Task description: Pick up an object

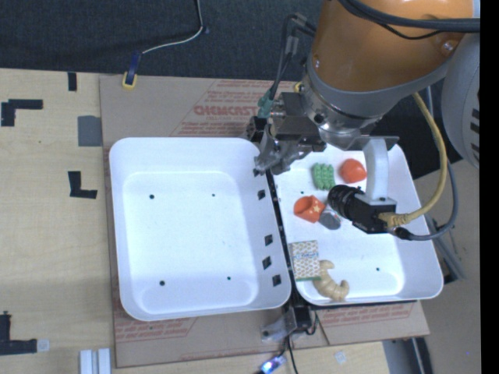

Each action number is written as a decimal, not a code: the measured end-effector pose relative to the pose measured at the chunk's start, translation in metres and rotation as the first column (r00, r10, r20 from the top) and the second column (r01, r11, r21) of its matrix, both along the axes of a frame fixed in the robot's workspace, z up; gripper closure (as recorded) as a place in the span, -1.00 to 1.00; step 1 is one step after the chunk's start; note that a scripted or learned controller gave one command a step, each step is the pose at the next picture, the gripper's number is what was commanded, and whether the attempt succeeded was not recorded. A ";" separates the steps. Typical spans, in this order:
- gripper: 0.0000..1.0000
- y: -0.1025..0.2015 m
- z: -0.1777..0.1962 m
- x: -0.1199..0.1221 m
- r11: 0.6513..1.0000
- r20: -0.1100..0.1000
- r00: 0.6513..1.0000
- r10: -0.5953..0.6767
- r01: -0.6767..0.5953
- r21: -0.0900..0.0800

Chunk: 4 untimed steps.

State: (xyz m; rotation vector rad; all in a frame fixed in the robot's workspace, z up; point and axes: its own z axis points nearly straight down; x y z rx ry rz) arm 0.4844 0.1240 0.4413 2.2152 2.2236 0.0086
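The arm's orange band fills the upper right, and its gripper (269, 156) hangs over the back of the right bin (405, 275), near the divider between the bins. In that bin lie a green ridged piece (323, 175), a red-orange round piece (352, 170), an orange chunk (309, 207) with a small grey object (330, 220) beside it, a pale patterned square (305, 257) and a tan curved piece (333, 284). The gripper stands left of and behind the green piece. I see nothing between its fingers.
The left bin (125, 201) sits beside the right one on a cardboard sheet (187, 107). A black cylinder (360, 207) with a yellow cable (437, 185) hangs off the arm over the right bin. A white cable (168, 45) runs across the dark back.
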 end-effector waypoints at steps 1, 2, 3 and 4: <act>1.00 -0.066 0.010 0.000 1.000 -0.005 1.000 -0.009 0.009 -0.003; 1.00 -0.062 0.019 0.000 1.000 -0.007 1.000 -0.002 0.002 -0.003; 1.00 0.000 -0.001 -0.001 1.000 -0.010 1.000 0.003 -0.003 -0.002; 1.00 -0.058 0.024 0.000 1.000 -0.004 1.000 -0.008 0.008 -0.003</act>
